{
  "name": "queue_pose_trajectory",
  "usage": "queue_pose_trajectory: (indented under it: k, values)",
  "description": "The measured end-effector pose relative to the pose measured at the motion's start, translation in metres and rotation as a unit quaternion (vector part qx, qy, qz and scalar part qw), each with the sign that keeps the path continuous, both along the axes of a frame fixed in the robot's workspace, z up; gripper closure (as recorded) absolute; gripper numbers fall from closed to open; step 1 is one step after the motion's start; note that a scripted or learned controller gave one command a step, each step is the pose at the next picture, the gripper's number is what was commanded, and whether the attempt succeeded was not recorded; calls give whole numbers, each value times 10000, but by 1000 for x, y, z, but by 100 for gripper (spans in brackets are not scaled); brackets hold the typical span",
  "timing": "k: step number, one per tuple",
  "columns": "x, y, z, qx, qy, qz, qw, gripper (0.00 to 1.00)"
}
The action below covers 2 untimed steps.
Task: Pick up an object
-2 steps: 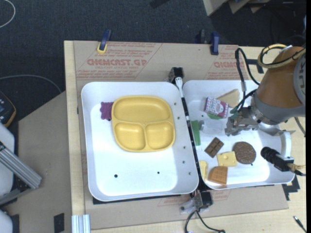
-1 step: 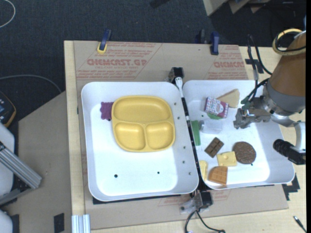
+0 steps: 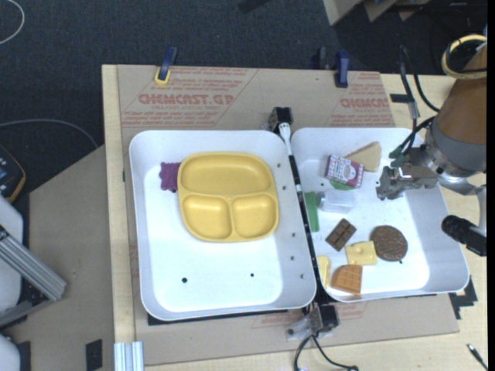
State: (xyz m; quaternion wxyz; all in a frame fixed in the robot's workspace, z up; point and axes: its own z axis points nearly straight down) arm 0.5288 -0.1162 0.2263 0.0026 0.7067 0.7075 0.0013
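A: What could go wrong from here?

B: The claw hangs over the right bin near its 2 o'clock corner, above bare floor. If it drops straight down, I'd judge it closes on nothing. I can't tell how far open it is; it's too small and dark against the arm, and nothing shows between its tips.

A: And if it goes for the pile?

B: The pieces are crowded. The pink pack touches the wedge, and the yellow block sits against the brown disc and the waffle. A tip could land on a neighbour and shove both, or pinch two at once. Flat things like the disc may also slip out.

A: Where's the nearest target?

B: The wedge lies at the claw's 11 o'clock, near; the pack at its 10 o'clock. The disc is at 6 o'clock, further down the bin. The brown square is at 8 o'clock.

A: And the left bin?

B: A yellow tray with something purple at its 9 o'clock, well apart from the claw.
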Motion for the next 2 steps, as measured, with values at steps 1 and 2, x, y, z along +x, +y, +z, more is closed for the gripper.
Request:
queue_pose_trajectory:
  k: [1,2]
  values:
    - [-4,53,-11,25,44,23,10000,100]
    - [-24,105,-10,23,51,18,10000,100]
